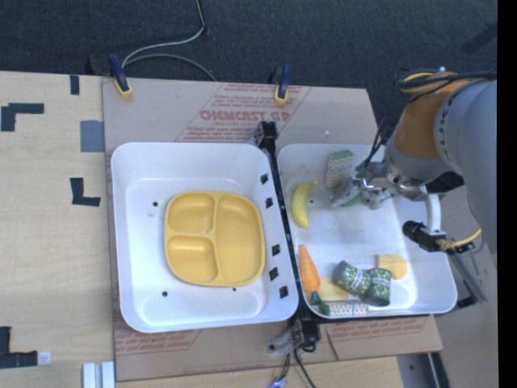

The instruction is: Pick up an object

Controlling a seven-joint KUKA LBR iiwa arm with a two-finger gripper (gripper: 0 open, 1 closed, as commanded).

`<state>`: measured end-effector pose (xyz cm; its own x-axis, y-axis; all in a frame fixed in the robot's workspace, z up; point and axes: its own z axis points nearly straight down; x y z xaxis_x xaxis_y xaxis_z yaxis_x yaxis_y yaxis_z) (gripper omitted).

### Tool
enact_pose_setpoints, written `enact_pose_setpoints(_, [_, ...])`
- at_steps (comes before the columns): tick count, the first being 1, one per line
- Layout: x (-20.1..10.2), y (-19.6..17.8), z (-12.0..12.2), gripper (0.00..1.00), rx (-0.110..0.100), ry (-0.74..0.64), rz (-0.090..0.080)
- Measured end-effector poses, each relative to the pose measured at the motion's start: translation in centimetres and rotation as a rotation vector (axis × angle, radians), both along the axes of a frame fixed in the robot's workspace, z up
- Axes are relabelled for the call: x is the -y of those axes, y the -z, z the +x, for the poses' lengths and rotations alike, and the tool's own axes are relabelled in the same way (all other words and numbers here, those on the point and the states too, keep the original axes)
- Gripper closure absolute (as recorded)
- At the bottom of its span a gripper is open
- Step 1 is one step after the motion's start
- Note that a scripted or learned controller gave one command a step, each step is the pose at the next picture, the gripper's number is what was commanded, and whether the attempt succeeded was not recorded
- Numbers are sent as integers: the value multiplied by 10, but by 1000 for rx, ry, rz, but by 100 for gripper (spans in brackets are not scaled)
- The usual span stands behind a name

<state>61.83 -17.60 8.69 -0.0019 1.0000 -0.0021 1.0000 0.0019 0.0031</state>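
Objects for picking lie in the right bin, a shallow, smooth white plastic tub. The left bin holds a glossy yellow divided plate with three compartments. In the right bin: a curved banana at 9 o'clock, a tapered orange carrot at 7, two green patterned cans at 5, a yellow wedge beside them, a green-and-tan packet at 12. The jaws hover just under the packet; whether they are clenched I cannot tell.
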Motion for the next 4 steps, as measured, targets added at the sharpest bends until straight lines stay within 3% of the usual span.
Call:
enact_pose_setpoints(1, [-43,1,51,0,0,-1,2])
enact_pose_setpoints(2, [-44,1,26,0,-1,1,0])
enact_pose_setpoints(3, [-59,2,49,0,-7,1,0])
enact_pose_setpoints(4, [-72,2,48,0,-9,4,-8])
